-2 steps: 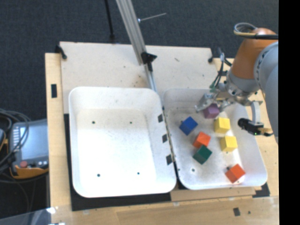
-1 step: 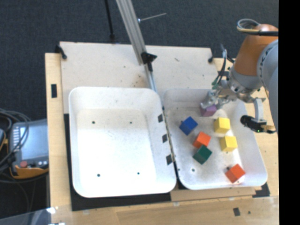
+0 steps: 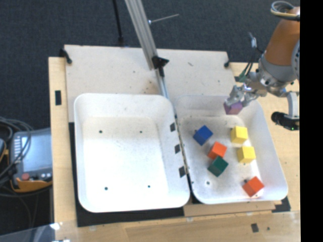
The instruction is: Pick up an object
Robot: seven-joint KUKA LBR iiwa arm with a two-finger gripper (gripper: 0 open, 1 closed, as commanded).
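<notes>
Over the far rim of the right bin [image 3: 272,150], the gripper [image 3: 241,97] hangs with a small purple block [image 3: 232,107] at its tip; fingers look closed around the block's upper part, though the view is small and a firm hold is only my reading. Block appears just clear of the bin floor, near the back wall. Grey arm with orange band [image 3: 281,39] comes in from the right side of the bench.

Step, as I judge it: pick made, lift under way. Next move calls for a straight rise, keeping the block clear of the rim; a loose pinch could drop it.

Elsewhere in that bin: blue cube [image 3: 203,134], orange cube [image 3: 218,149], green cube [image 3: 218,166], two yellow cubes [image 3: 239,133] [image 3: 246,154], and a red-orange cube [image 3: 253,186] near the front. All well apart from the gripper, none in its way. Left bin [image 3: 81,110] alongside. Slanted aluminium rail [image 3: 141,29] stands behind the bins, clear of the arm
</notes>
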